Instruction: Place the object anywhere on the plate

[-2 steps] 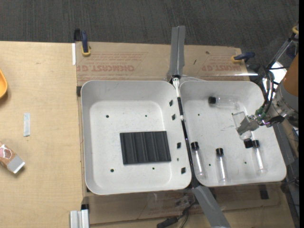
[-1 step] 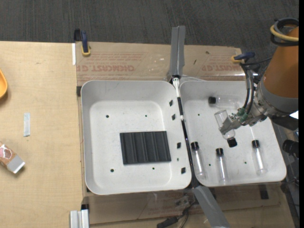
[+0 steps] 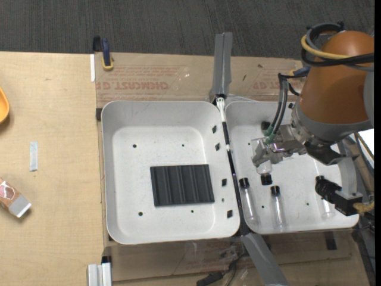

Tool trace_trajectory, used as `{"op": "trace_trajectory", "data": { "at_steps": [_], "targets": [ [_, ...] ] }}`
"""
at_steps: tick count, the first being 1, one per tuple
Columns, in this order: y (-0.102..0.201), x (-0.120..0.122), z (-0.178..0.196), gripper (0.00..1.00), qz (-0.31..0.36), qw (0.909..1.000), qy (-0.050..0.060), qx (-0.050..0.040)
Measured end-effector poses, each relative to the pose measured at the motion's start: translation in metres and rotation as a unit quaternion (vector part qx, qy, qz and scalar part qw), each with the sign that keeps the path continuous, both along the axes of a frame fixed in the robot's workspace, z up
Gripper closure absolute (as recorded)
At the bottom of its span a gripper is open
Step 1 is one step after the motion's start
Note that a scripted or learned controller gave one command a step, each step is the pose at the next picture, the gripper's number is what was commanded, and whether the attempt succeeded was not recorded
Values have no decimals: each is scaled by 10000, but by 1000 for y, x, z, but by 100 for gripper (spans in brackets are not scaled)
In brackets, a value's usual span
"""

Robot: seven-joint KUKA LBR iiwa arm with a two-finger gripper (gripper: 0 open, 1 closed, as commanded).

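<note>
Two white bins (image 3: 113, 159), dark ribbed plate (image 3: 181, 184) in left, pincer (image 3: 262, 167) over right (grip state unclear), vials (image 3: 247, 198) below.

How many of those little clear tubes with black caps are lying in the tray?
2 clearly: one clear black-capped tube by the right white bin's left wall, another beside it. The grey arm may hide more.

Plate (image 3: 181, 185) in left bin (image 3: 119, 159)

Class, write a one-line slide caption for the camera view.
KUKA arm's pincer hovers over capped tubes in the right bin; a dark ribbed plate lies in the left bin.
</note>
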State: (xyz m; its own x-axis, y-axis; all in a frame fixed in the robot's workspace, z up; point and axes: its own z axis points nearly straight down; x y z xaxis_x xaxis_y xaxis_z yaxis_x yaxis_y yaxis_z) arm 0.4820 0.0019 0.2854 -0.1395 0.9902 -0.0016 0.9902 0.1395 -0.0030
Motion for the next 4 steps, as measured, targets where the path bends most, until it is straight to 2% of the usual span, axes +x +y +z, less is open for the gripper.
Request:
{"op": "trace_trajectory", "data": {
  "at_steps": [1, 2, 3, 4],
  "targets": [
    [45, -4, 32, 100, -657, 9978, -6, -5],
    [105, -5, -13, 100, -829, 9966, 9, -8],
    [142, -4, 4, 100, -20, 10000, -2, -5],
    [111, -5, -70, 100, 356, 9994, 14, -2]
  ]
}}
